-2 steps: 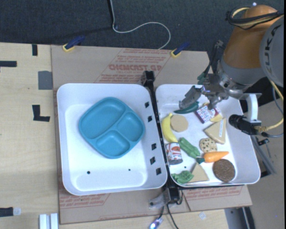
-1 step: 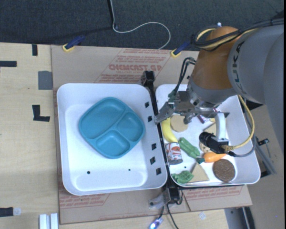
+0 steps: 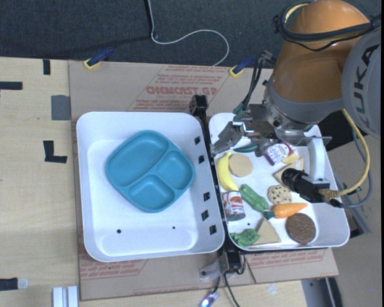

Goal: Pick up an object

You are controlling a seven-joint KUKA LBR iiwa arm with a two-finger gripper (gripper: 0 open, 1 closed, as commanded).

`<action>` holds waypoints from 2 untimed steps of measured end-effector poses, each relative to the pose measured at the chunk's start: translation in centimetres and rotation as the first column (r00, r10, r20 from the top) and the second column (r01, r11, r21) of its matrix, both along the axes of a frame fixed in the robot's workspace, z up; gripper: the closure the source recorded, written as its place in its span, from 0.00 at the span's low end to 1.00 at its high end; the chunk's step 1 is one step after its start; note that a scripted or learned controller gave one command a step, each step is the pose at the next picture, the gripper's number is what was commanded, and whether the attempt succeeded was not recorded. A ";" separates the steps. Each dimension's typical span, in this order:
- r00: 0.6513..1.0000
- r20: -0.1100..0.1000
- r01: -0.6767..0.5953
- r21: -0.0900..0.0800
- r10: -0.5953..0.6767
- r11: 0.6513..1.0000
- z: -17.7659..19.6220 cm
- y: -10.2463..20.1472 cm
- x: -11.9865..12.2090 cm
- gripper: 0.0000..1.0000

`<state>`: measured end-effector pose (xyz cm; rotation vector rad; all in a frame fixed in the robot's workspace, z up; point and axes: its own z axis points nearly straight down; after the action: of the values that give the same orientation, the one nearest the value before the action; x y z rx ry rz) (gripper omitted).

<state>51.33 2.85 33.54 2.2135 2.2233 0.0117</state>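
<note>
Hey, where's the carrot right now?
The carrot lies in the right bin, toward its near edge, just above the round brown cookie and right of the green pickle.

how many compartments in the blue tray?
3. The blue tray in the left bin has one large compartment along its upper left, one on its right side, and one at its lower middle. None looks hidden.

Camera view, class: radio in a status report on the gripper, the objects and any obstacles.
Gripper over right bin, nothing seen held. Banana, cookie, carrot lying loose. Blue plate in left bin. Items crowded.
</note>
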 end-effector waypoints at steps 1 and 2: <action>1.000 -0.007 -0.002 -0.001 0.002 1.000 3.2 3.1 -3.1 0.00; 1.000 0.001 0.001 -0.001 -0.001 1.000 16.4 5.4 -2.9 0.00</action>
<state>48.43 8.23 49.92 2.2141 2.2213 0.0122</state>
